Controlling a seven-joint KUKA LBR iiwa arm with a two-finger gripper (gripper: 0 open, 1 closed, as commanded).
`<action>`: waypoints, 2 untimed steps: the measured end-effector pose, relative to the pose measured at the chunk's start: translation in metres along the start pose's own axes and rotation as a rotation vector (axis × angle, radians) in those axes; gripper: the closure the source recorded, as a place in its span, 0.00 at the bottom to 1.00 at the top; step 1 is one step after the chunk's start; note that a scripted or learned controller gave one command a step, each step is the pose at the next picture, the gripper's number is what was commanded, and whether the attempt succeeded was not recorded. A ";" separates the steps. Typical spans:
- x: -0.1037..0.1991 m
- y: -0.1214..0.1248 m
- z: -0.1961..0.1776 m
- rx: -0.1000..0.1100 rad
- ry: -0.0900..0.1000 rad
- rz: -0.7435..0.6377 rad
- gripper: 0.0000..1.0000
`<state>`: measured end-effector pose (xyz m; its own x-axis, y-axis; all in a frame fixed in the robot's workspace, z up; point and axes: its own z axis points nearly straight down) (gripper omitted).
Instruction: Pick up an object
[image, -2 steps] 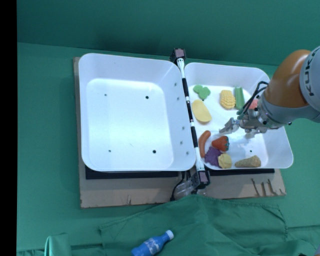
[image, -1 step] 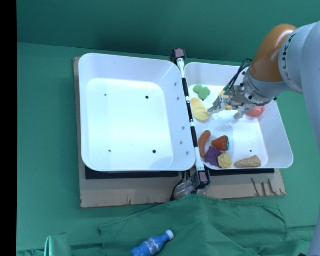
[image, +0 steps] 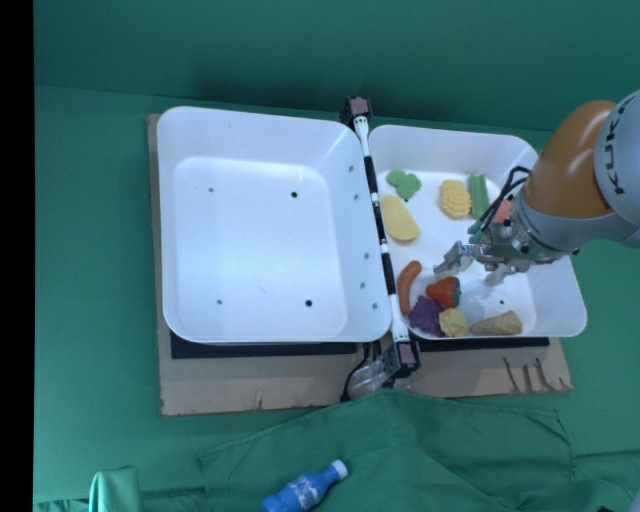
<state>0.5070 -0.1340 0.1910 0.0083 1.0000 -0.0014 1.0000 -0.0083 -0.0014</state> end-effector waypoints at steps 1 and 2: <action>-0.021 0.068 0.006 -0.014 -0.002 -0.007 0.00; 0.018 0.019 0.005 -0.024 -0.007 -0.004 0.00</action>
